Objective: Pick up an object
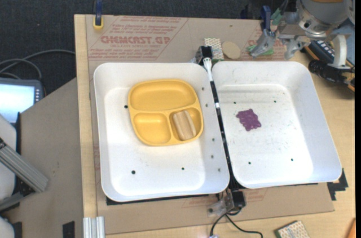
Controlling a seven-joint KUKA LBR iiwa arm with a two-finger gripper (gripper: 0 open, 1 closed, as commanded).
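A yellow three-compartment plate [163, 97] lies in the left bin [113, 163]. A tan, rounded block [183, 124] rests in the plate's lower right compartment. A small flat purple piece [248, 119] lies near the middle of the right bin [307, 141]. My gripper [275, 49] hangs at the top right, just beyond the right bin's far rim and well away from the purple piece. Its two fingers are spread apart, so it is open with nothing between them.
A black strip [217, 118] runs between the two bins. A small round tan disc [230, 50] and a patterned tag [212, 43] lie on the cardboard behind the bins. Cables and clutter sit at the right edge. Dark specks dot the right bin's floor.
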